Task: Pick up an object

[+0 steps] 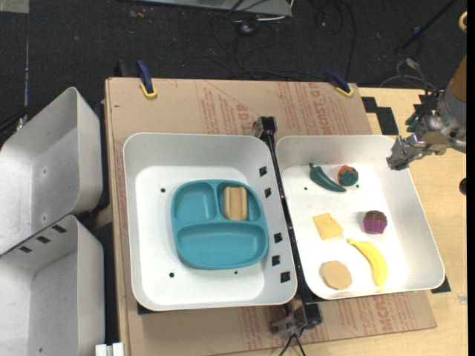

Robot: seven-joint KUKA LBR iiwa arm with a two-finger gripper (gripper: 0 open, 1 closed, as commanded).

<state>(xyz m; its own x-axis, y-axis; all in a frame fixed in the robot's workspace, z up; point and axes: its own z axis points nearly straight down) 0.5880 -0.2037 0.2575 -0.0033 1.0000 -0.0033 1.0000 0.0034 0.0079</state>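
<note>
Here, line by line:
Gripper (398, 159): over the far right rim of the right bin (415, 221); whether it grips or gapes cannot be told.
Right bin: green pepper (326, 178) touching a tomato (347, 175) at the far side, purple fruit (375, 222), cheese slice (327, 225), banana (372, 259), round cookie (336, 274) nearest.
Left bin (148, 221): teal divided plate (219, 225) with a bread piece (235, 202) in its far right compartment.

Lab: cardboard-topped bench (223, 102), cables (326, 6)
</note>
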